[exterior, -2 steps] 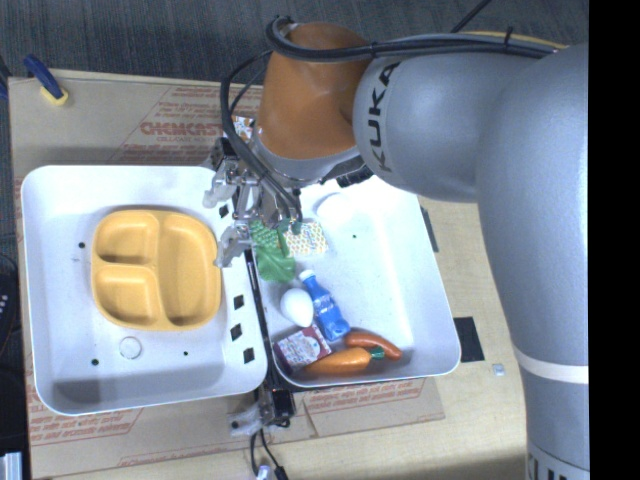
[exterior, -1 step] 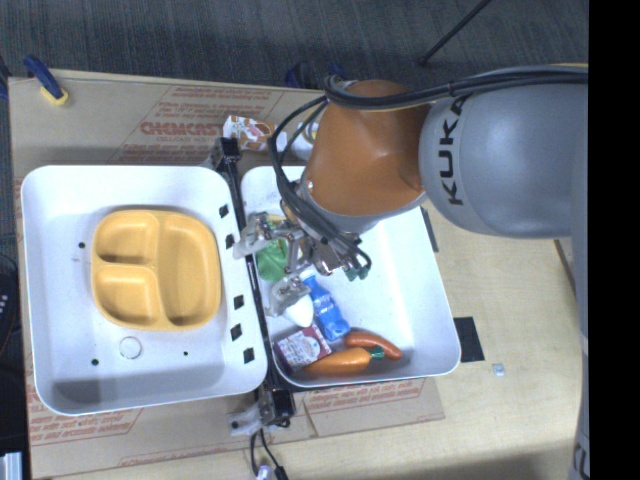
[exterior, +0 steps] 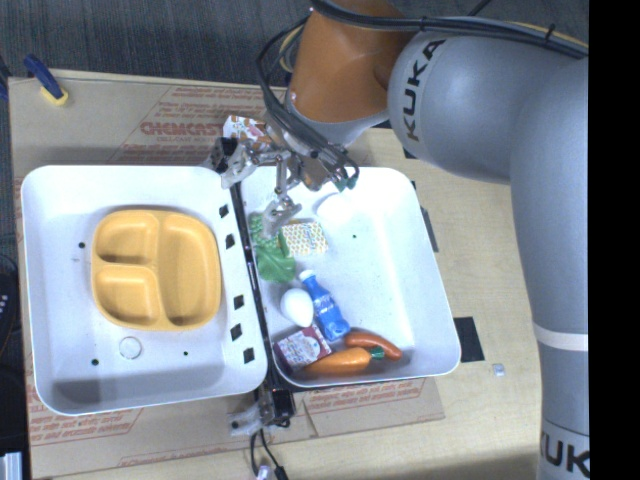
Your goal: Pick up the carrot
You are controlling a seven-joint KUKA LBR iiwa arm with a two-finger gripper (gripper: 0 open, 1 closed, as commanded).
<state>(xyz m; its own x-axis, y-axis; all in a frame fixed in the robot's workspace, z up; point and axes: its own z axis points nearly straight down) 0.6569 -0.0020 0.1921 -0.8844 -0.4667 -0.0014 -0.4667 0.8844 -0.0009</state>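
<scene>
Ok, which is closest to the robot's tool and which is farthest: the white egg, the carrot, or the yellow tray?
From the tool, in the camera view:
1. White egg, in the right bin, just below the tool.
2. Yellow tray, over in the left bin.
3. Carrot, at the near edge of the right bin.

One fixed camera looked down at a slant on both white bins (exterior: 60, 368), the arm (exterior: 500, 98) entering from the right.
</scene>
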